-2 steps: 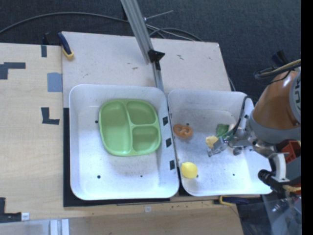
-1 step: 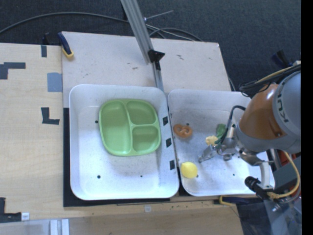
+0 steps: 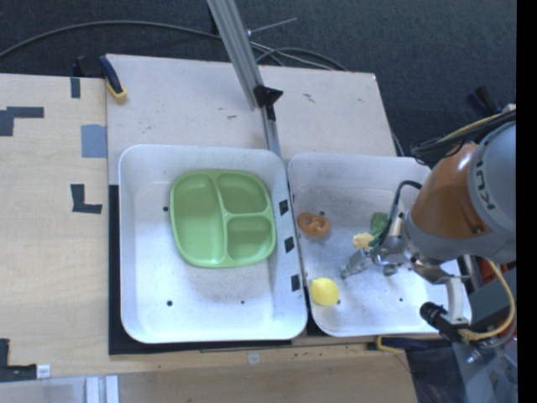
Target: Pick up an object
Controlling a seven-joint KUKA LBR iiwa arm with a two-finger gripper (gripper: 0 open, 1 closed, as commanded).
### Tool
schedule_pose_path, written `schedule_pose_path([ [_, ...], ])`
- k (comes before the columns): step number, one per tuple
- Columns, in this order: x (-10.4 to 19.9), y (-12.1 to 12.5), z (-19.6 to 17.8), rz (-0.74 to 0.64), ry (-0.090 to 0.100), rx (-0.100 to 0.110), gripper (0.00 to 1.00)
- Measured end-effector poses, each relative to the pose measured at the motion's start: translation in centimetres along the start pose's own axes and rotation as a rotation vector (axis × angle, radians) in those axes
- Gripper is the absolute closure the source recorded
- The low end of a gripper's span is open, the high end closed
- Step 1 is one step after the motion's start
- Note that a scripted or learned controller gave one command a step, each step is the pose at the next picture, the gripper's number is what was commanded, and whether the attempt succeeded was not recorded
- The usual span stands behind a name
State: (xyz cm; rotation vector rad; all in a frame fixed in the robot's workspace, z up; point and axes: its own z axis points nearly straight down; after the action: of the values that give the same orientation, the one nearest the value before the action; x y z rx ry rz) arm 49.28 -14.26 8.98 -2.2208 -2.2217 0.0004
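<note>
A robotics lab: taped bench [image 3: 50, 225], loose cables [image 3: 126, 28], white bins [image 3: 134, 309].

- the arm [image 3: 491, 191] is a rounded grey shell with a broad orange band above the wrist
- dark lettering marks the grey casing
- a black cable loops near the wrist; yellow cables trail beside it
- the gripper [image 3: 352, 267] is silvery metal

Fixed overhead cam, slanted, both bins [image 3: 134, 225].
</note>
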Motion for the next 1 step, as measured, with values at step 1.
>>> schedule_pose_path([
  [1,0.07,-0.02,-0.97,-0.002,0.001,0.001,1.0],
])
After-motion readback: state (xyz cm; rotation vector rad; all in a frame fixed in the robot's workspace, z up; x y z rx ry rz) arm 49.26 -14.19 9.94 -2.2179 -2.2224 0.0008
